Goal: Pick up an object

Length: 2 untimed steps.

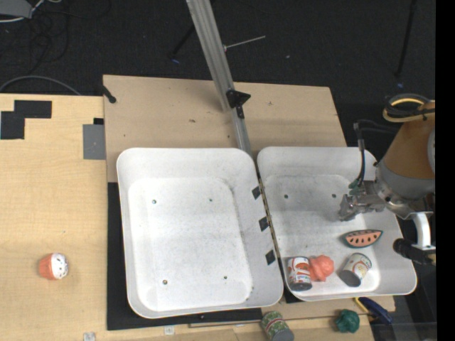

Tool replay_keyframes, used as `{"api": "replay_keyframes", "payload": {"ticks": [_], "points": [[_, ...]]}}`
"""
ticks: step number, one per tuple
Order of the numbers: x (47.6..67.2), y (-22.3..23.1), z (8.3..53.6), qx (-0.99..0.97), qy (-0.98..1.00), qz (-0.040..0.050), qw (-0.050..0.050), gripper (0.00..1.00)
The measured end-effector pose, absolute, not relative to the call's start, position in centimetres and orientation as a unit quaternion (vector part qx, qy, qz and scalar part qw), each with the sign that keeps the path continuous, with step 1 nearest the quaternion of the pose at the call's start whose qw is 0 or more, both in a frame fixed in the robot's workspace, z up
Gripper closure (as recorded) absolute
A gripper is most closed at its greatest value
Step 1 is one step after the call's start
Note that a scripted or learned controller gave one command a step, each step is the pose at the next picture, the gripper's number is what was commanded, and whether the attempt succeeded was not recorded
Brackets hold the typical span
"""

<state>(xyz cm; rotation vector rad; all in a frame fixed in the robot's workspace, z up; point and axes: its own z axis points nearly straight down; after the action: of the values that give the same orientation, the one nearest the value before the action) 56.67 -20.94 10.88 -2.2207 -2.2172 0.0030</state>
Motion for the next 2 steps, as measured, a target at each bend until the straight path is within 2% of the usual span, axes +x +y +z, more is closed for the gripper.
{"api": "replay_keyframes", "payload": {"ticks": [1, 2], "points": [[56.1, -20.3, 15.8, -0.707, -0.708, -0.0007, -0.001, 1.0], [56.4, -19.8, 21.9, -0.707, -0.708, -0.0011, -0.002, 1.0]]}}
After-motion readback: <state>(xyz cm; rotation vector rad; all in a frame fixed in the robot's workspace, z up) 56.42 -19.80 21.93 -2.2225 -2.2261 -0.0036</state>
